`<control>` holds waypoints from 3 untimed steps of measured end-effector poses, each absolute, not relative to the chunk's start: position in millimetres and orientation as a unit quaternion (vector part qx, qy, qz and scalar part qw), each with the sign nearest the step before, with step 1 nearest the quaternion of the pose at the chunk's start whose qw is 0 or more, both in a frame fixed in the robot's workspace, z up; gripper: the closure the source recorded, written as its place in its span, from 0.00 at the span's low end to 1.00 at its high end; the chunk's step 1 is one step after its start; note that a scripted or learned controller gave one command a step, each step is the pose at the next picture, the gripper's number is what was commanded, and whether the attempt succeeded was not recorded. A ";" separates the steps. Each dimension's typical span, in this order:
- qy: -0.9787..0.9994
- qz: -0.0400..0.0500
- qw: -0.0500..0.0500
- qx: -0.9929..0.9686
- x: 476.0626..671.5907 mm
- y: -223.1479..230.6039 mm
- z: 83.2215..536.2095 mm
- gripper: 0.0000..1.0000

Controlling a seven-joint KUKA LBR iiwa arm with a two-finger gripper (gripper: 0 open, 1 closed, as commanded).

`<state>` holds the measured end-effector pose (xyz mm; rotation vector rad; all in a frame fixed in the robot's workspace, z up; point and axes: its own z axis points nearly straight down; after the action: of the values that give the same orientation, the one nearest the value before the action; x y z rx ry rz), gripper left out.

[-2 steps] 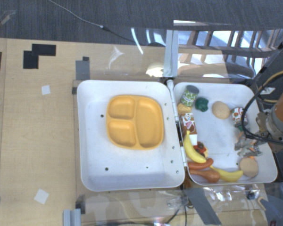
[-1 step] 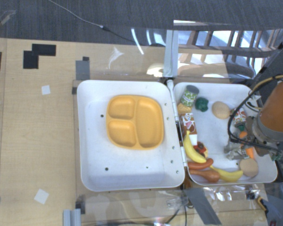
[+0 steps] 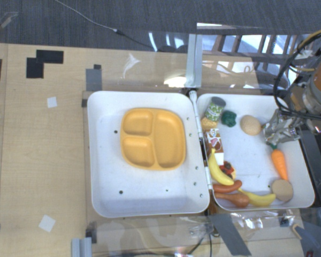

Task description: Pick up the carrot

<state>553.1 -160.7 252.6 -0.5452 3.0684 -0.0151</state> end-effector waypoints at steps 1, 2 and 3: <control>0.908 0.000 0.002 -0.419 505.7 -134.4 166.3 1.00; 0.812 -0.004 0.004 -0.583 524.1 -206.8 223.6 1.00; 0.743 -0.005 0.003 -0.669 506.6 -205.8 90.1 1.00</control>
<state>506.6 -205.8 90.1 -2.0982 2.3293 -0.0151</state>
